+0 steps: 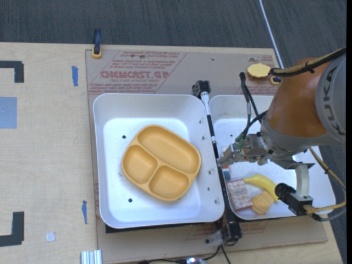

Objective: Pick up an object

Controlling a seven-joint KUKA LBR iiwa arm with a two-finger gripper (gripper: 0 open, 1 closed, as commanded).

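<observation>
Right bin, near edge: banana, waffle-like yellow piece touching it, red-printed packet just left. Gripper above right bin's left wall, beyond packet; finger state cannot tell, nothing seen held. Left bin: yellow three-compartment plate at centre. Bench far edge: yellow disc, blue-yellow clamp at far left corner of board.
</observation>
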